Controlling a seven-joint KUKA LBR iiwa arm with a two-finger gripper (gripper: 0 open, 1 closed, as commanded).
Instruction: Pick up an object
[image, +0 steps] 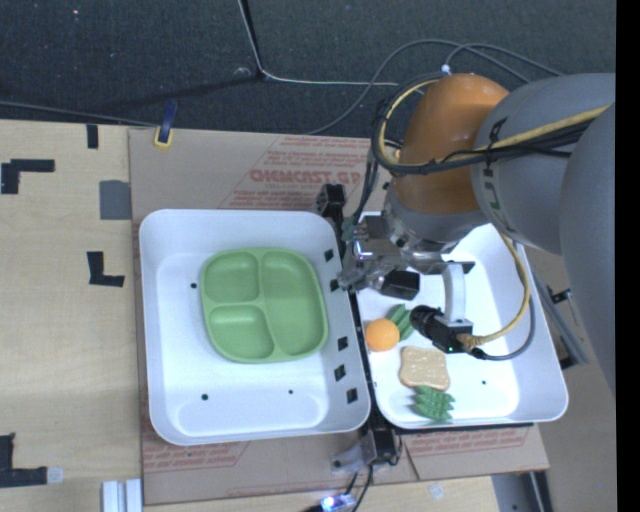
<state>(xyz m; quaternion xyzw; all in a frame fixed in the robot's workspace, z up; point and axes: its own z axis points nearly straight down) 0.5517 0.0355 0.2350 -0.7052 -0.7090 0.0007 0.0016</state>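
In the right bin (520, 395) lie an orange ball-shaped fruit (381, 335), a slice of toast (424, 369) and a green leafy toy (434, 403). Another green piece (401, 318) peeks out beside the orange fruit. My gripper (395, 283) hangs over the bin's left part, just above and behind the orange fruit, with a dark part near it. The arm's orange band (445, 125) and grey body cover the back of the right bin.
The left bin (170, 380) holds a green divided plate (264, 303). The two bins meet along a divider (355, 340) close to the gripper. A black cable (500, 335) loops over the right bin. Cardboard and a wooden bench surround the bins.
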